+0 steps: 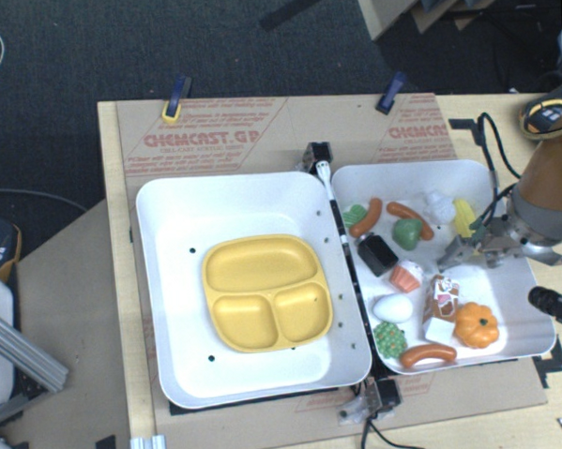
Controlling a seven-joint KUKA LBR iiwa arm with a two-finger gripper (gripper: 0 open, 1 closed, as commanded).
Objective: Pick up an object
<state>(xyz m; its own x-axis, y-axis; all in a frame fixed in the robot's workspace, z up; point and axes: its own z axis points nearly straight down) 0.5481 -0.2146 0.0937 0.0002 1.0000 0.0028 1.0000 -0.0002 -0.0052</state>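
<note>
You see the toy food crowded in the right bin (354, 182), at the table's right edge: pumpkin (476, 325) by the near right corner, egg (392, 308) near the divider. The gripper (466, 250) hovers over the bin's right side, so nothing is lifted; whether its jaws are spread you cannot tell. The yellow tray (264, 291) sits alone in the left bin (171, 272).

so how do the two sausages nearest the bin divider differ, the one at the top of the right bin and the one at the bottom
The top sausage lies on a diagonal, leaning toward the divider beside a green vegetable; the bottom sausage lies nearly level along the right bin's near wall. The top one is darker orange-red; the bottom one looks lighter, with a pale sheen. The bottom one sits under the small pumpkin. Both are slim, curved toy sausages of similar size.
</note>
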